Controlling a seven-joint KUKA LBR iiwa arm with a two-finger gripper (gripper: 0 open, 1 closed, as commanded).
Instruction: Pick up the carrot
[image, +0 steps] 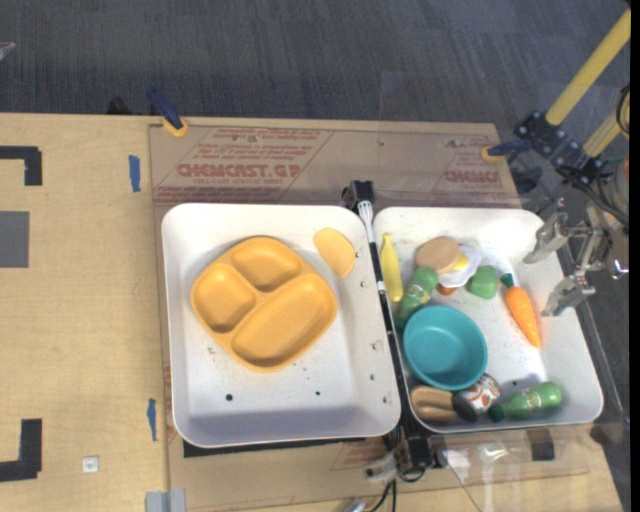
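The fingers (566, 268) are spread apart and hold nothing. They hang over the right rim of the right bin (590, 365), just to the right of the carrot (523, 312), and do not touch it.

The carrot lies flat on the floor of the right bin, near its right side. It is long and orange. Its green top points up and a bit left, away from the camera. Its thin tip points down and a bit right, toward the camera.

Left of the carrot sits a small green piece (484, 282). Lower left of it stands a teal bowl (444, 346). Below it, near the front rim, lies a green bottle (530, 401).

The left bin (190, 400) holds an orange tray (264, 300) with three parts and a yellow chip (335, 250). Both bins sit on a tan surface (80, 300).
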